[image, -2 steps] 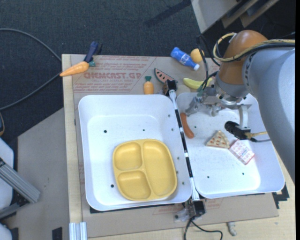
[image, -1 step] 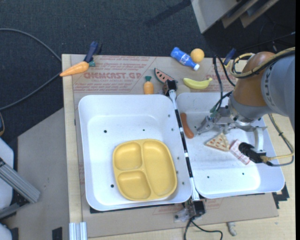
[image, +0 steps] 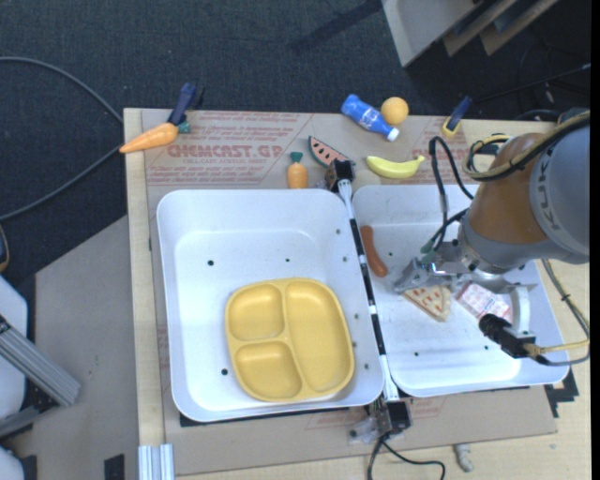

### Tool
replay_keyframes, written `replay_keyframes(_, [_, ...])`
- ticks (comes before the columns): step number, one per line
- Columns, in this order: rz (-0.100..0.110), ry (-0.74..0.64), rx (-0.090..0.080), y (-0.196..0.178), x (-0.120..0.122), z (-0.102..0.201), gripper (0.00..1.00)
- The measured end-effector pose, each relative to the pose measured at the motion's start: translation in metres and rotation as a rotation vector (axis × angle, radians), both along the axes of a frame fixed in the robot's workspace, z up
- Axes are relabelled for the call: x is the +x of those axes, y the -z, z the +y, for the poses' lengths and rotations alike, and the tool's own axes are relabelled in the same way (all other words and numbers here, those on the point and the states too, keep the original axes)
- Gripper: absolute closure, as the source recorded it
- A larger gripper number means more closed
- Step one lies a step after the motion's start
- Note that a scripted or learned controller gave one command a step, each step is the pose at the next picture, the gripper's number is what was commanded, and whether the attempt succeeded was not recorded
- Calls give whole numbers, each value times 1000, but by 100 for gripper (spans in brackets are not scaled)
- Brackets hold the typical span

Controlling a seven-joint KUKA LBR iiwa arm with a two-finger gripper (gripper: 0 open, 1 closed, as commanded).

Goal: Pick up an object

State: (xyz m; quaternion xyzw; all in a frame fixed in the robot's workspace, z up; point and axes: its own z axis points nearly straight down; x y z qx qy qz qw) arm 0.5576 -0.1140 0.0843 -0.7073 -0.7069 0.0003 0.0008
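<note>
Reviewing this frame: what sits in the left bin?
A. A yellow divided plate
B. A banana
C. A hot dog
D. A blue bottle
A: the yellow divided plate lies inside the left bin; the banana and blue bottle rest on the bench beyond the bins, and the hot dog is in the right bin.

floor (image: 84, 42): dark carpet, black cable (image: 66, 80) lying on it | bench top (image: 141, 309): pale wood board (red printed lettering near the far edge) | top right: light-coloured furniture (image: 469, 23) | light: even, soft
</note>
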Motion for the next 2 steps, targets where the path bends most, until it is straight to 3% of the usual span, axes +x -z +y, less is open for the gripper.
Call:
replay_keyframes(1, [1, 0, 0, 0, -13, 5, 0])
replay_keyframes(2, [-1, 0, 0, -10, -13, 5, 100])
